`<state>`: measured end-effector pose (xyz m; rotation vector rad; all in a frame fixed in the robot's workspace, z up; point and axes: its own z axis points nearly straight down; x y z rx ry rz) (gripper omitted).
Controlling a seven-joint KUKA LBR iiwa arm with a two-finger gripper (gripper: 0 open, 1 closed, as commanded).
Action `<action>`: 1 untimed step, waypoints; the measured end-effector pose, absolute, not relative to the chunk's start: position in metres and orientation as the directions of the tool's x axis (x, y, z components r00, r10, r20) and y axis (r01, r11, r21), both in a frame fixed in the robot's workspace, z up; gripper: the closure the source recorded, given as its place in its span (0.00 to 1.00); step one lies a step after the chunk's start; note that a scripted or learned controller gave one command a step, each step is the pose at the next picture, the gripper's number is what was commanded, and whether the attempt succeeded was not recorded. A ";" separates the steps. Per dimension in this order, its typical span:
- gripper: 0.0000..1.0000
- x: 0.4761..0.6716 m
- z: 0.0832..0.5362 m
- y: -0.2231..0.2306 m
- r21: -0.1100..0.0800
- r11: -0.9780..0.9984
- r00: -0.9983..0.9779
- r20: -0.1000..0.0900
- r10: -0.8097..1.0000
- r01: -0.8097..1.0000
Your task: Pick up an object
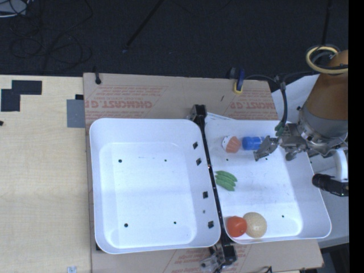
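I read the gripper (277, 147) as open, holding nothing, hovering beside the blue cylinder (252, 143) at the right bin's (318, 223) far side; probably light, rigid, slippery; grasp across its middle.

White bins (102, 152), blue bottle (251, 143), green pods (226, 180), red ball (236, 226)

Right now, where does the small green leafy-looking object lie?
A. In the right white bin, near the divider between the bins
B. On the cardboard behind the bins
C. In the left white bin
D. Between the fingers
A: the small green leafy-looking object rests on the floor of the right white bin, close to the black divider, apart from the other items.
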<state>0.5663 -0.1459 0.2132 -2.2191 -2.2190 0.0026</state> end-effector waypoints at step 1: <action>0.00 0.533 0.144 -0.176 -0.010 -0.003 0.003 0.002 1.000 1.000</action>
